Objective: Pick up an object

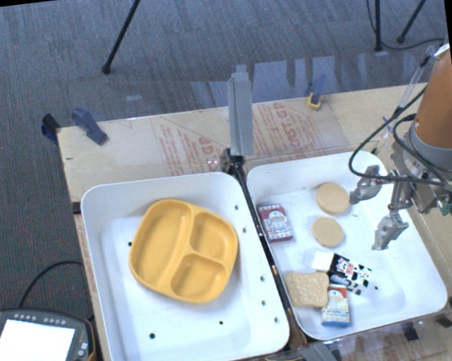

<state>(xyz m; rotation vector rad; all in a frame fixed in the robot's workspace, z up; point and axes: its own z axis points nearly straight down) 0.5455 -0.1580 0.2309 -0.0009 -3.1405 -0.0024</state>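
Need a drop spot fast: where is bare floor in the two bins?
Left bin: bare strip in front of the yellow tray. Right bin: bare near its far wall, behind the two round biscuits. Crowded: its front middle, around the cracker and cartons.

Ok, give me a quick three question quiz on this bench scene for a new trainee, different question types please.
1. True or false: the yellow divided plastic plate lies in the left white bin.
2. How many round tan cookies lie in the right white bin?
3. Multiple choice: the claw is open over which bin? A left, B right.

Key: 1 true. 2 two, the second just below the first. 3 B, its fingers spread apart with nothing between them.
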